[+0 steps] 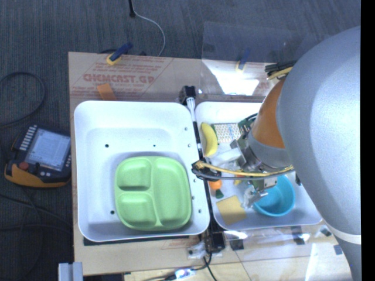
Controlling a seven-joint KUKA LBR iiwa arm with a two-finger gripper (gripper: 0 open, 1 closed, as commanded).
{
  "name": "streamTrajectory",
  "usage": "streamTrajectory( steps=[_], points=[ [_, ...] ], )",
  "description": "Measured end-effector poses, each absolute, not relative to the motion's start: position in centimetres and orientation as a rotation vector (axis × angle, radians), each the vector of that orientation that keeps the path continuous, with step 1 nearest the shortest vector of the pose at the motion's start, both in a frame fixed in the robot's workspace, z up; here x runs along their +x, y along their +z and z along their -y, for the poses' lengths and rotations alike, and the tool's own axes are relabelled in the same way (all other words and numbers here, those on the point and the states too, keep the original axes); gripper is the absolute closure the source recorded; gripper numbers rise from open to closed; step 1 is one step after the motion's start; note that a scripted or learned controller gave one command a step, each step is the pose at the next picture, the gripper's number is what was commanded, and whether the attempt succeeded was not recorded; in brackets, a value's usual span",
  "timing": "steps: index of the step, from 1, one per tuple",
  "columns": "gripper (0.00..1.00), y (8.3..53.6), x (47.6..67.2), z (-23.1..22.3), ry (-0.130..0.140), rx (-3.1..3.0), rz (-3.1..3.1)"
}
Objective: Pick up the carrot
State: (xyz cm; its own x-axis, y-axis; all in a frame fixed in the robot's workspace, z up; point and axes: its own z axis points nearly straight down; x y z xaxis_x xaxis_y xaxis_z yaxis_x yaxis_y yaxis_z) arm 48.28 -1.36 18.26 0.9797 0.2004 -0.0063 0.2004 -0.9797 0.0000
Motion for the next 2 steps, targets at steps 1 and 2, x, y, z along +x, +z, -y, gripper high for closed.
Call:
streamTrajectory(
  steps=[1, 2],
  points=[
    [0.00, 14.0, 48.1, 9.8, -0.016, 3.125, -0.305],
    [0.00, 20.3, 52.8, 13.4, 0.000, 3.111, -0.421]
  ],
)
